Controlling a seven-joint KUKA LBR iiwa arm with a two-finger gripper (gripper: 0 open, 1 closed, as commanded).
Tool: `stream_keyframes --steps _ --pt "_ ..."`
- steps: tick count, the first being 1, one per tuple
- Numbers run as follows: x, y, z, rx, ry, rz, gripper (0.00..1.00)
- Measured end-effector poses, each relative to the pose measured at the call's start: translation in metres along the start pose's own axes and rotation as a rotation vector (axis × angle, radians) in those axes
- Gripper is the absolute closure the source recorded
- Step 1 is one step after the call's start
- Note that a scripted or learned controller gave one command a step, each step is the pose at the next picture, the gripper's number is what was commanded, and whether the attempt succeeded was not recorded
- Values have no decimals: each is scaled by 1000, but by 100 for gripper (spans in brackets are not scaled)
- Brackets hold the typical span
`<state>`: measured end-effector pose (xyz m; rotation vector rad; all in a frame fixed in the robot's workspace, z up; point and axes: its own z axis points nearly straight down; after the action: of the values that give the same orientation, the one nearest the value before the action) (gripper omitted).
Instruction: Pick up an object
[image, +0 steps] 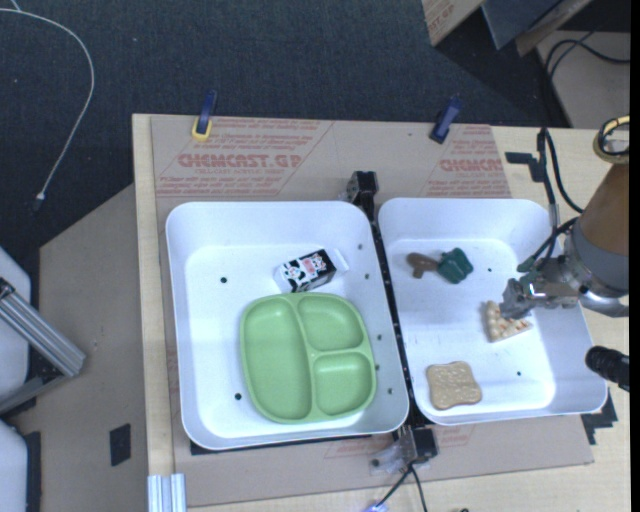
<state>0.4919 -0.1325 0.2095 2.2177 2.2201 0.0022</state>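
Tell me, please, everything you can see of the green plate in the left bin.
The green plate is pale green, looks like smooth plastic and has rounded corners. Raised ridges split it into three compartments: one long one on the left and two smaller ones on the right. It lies flat and right side up on the floor of the left bin, towards the bin's near edge and right wall. A small black-and-white carton lies just beyond its far edge; I cannot tell whether they touch.

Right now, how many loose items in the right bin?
3. A brown-and-green toy near the back, a round cracker-like piece at the front, and a waffle-like piece by the right side, directly under the gripper. The gripper could be hiding something more.
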Motion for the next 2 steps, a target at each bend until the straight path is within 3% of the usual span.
stream_keyframes --steps 2 --pt "111 32 -16 2 2 0 100"
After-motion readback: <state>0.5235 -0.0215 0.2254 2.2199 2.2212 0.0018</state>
